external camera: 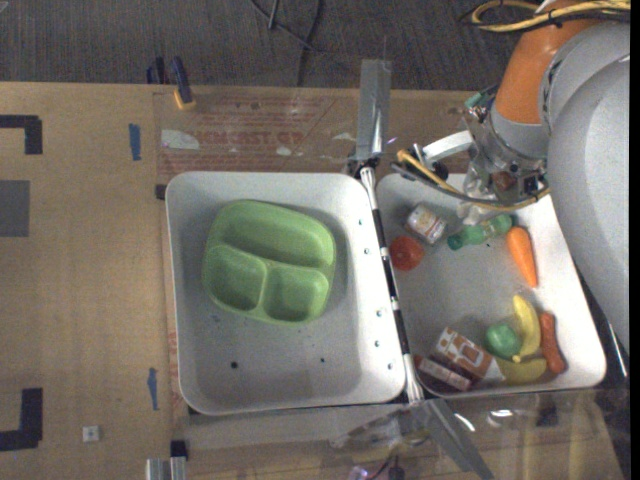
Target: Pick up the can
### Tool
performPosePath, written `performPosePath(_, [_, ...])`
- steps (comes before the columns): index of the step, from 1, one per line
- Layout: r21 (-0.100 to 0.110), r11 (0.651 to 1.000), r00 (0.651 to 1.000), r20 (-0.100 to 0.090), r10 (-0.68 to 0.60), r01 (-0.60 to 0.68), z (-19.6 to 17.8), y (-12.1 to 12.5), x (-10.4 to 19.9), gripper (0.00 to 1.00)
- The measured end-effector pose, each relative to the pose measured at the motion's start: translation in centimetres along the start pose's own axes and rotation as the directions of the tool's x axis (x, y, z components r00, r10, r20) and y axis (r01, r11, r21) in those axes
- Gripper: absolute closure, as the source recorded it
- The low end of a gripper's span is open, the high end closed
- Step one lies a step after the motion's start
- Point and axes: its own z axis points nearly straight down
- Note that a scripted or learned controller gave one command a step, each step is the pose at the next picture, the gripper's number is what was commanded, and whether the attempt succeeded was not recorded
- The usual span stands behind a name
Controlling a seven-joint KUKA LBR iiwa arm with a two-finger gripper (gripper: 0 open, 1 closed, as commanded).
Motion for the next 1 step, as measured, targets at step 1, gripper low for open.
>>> performPosePath(1, [-0.001,0.997,0.997,0.0,-0.077,0.077,-3.63,8.93,-5.08,1.0])
